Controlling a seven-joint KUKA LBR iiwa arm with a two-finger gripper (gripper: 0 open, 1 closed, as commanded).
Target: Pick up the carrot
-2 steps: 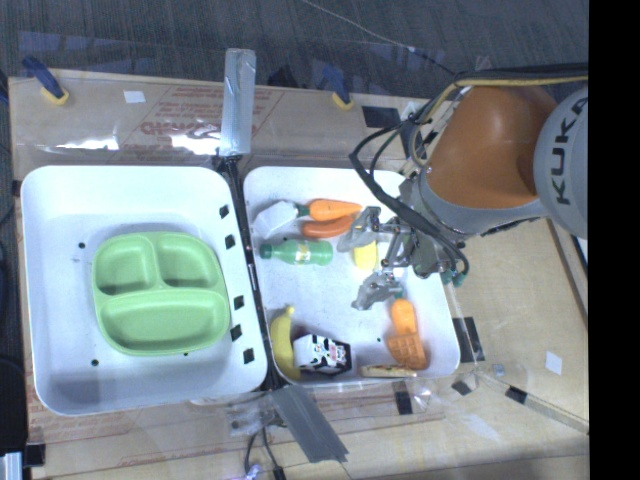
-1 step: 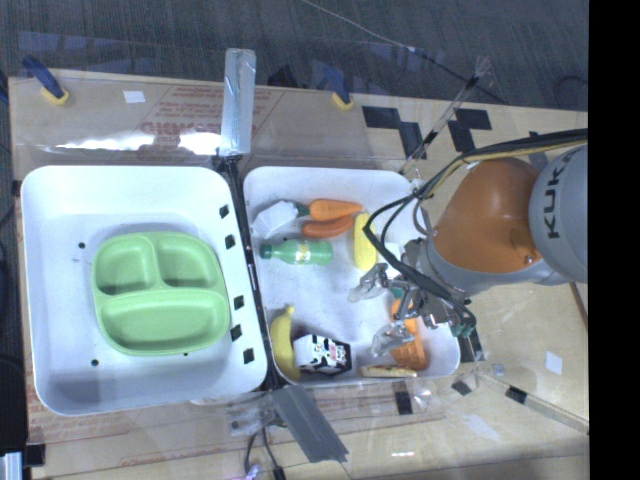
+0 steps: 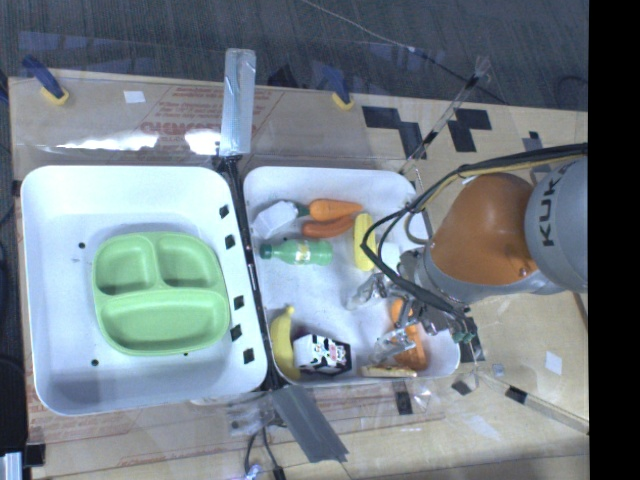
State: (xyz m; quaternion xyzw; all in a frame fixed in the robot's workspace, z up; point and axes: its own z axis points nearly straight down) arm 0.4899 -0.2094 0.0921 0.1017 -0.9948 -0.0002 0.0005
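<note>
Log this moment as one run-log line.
task: pick up carrot | gripper: low in right bin, fingers unclear | carrot: near bin's far wall, apart from gripper | status: not grasped

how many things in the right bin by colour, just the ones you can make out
orange: 3 (two carrots, one orange piece by the claw)
yellow: 2 (banana, yellow piece)
green: 1 (bottle)
white: 1 (crumpled item)
black and white: 1 (carton)
total: 8
Clear wrappers near the claw are too blurred to count.
</note>
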